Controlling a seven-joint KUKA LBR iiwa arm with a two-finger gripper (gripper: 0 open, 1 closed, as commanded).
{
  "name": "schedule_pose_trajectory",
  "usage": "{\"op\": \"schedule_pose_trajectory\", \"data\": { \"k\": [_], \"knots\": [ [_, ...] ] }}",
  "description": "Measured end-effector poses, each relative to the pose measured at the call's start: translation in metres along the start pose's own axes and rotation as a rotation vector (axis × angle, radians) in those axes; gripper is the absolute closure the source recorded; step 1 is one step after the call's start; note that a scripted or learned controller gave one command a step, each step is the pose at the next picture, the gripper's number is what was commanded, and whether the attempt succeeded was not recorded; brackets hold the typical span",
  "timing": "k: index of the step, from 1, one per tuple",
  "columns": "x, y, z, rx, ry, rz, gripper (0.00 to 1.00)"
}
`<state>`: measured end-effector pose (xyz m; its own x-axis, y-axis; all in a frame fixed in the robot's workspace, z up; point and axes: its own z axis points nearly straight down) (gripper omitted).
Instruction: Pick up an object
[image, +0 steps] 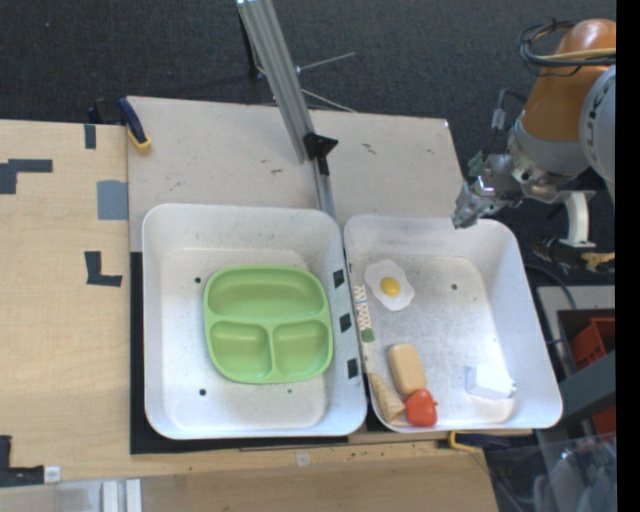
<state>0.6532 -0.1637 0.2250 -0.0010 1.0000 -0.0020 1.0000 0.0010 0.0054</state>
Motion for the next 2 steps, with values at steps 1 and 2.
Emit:
{"op": "schedule_pose_trajectory", "data": {
  "k": [1, 2],
  "knots": [
    [0.001, 0.001, -0.014, 0.004, 0.002, -0.001, 1.0],
    [0.049, -0.029, -0.004, 0.009, 0.004, -0.004, 1.0]
  ]
}}
